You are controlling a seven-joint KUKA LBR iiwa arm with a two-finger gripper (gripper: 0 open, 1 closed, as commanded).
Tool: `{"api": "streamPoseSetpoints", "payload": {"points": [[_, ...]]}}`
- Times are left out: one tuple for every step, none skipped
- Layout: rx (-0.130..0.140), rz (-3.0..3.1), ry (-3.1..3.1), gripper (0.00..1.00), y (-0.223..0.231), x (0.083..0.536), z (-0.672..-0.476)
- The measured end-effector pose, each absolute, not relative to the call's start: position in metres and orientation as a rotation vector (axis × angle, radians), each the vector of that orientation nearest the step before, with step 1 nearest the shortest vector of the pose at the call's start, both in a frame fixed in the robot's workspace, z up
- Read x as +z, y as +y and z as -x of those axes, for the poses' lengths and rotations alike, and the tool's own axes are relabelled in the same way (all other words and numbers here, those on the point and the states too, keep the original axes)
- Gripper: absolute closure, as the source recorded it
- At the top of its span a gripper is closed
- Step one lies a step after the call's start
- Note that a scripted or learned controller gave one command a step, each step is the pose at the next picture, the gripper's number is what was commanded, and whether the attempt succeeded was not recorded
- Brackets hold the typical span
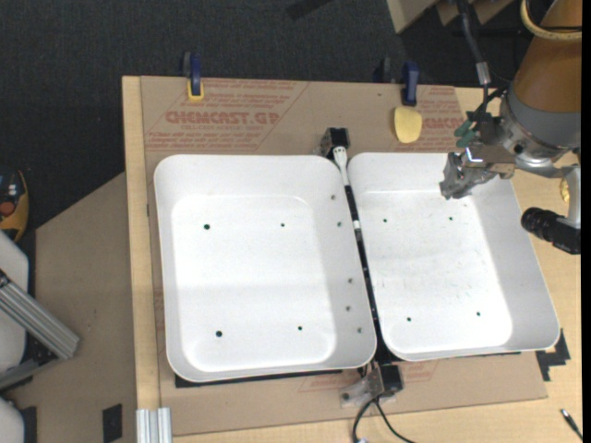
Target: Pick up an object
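Leftmost, a blue clamp (pixel 193 70) pins the brown board (pixel 231 113), printed with red lettering, at its far edge. On that board sits the left white bin (pixel 175 275), shallow, with a few small dark dots on its floor. Next comes a black strip (pixel 355 238) running between the two bins, with a black bracket (pixel 334 140) at its far end. Beyond it, just outside the far rim of the right white bin (pixel 517 326), a small pale yellow object (pixel 407 124) lies on the board, right below a second blue clamp (pixel 410 81). Further right, the gripper (pixel 459 185) hangs above the far right corner of the right bin, pointing down; I see nothing held in it, and cannot tell how far apart its tips stand. It is well apart from the yellow object.
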State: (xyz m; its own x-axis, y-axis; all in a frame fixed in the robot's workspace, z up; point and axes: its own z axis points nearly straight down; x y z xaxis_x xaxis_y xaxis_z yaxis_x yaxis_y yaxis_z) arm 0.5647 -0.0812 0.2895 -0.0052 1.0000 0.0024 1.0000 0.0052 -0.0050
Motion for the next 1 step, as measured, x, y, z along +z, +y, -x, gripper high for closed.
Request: {"api": "streamPoseSetpoints", "payload": {"points": [[0.003, 2.205, -2.227, 1.0, 0.0149, 0.2319, -0.5792]]}}
